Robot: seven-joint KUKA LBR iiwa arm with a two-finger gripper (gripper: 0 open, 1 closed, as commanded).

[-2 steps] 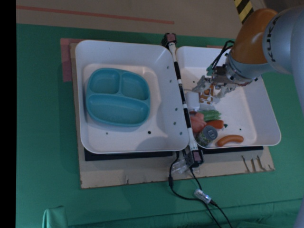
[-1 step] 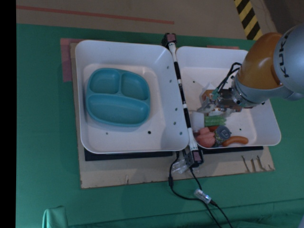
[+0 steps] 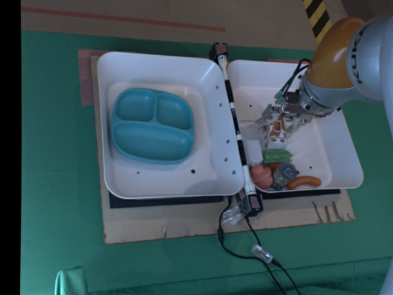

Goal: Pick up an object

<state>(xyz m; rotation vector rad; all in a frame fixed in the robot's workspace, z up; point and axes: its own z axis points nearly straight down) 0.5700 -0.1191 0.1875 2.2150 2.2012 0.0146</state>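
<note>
Holding blue tray (image 3: 152, 125): left bin (image 3: 123, 66). Right bin (image 3: 334, 146): toy food (image 3: 277, 169); gripper (image 3: 275, 131) above, grip unclear.

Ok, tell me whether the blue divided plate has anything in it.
Empty. All three compartments of the blue divided plate show bare blue; it lies flat in the left bin.
</note>
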